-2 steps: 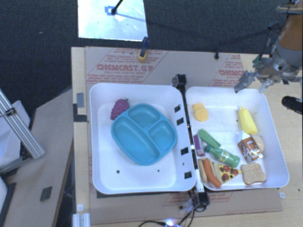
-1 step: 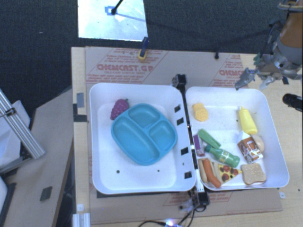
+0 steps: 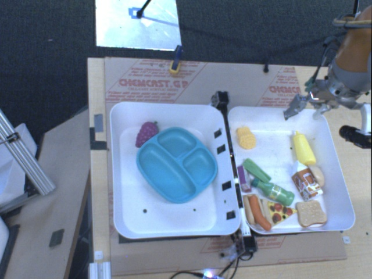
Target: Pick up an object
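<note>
Dark carpet surrounds my pale wooden bench (image 3: 349,173), and on it sit the two shallow white plastic bins, the right-hand bin (image 3: 279,131) being my landmark. No item is between the fingers. The candidates lie inside that bin: a yellow plastic mustard bottle (image 3: 303,147) near its right wall, a small yellow corn cob (image 3: 246,138) in its upper left corner, a green toy bottle with a red cap (image 3: 273,191) around the middle, and a flatter green piece (image 3: 256,170) just above and left of it. Along the near edge of the bin I see an orange toy hot dog (image 3: 257,211), a pizza slice (image 3: 280,210) and a tan toast slice (image 3: 311,213) (the small brown-and-white carton (image 3: 304,183) sits just above the toast).

My grey two-finger gripper (image 3: 306,104) hangs over the bin's far right corner, its two fingers spread apart with nothing between them. The arm's orange band (image 3: 356,51) shows above it.

Left of the landmark, touching it along the black hinge clips (image 3: 224,150), is the left-hand white bin (image 3: 125,214), holding a blue sectioned plastic plate (image 3: 176,164) and a purple toy grape bunch (image 3: 146,133) at the plate's upper left.
</note>
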`<state>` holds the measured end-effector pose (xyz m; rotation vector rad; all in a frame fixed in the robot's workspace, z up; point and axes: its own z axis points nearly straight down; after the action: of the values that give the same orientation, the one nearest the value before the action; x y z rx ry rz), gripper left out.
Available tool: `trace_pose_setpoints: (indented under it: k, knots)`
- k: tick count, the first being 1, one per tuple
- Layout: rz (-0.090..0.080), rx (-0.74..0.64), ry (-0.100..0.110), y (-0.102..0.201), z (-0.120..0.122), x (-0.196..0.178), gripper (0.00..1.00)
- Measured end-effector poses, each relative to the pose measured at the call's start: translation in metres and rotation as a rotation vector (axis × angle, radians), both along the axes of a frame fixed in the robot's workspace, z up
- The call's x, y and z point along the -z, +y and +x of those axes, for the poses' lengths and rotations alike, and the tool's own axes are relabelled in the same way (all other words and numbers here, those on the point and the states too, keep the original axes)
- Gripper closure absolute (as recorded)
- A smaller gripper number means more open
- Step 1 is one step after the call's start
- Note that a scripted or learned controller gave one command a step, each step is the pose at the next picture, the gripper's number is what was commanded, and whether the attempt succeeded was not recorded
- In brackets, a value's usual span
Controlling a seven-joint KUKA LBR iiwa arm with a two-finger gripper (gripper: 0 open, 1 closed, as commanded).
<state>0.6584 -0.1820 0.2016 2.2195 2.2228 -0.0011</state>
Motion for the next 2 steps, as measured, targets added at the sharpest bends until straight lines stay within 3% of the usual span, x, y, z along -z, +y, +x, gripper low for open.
trace_pose_setpoints:
  k: [2]
  knots:
    - [0.0, -0.003, -0.001, -0.001, 0.0, 0.113, 0.0]
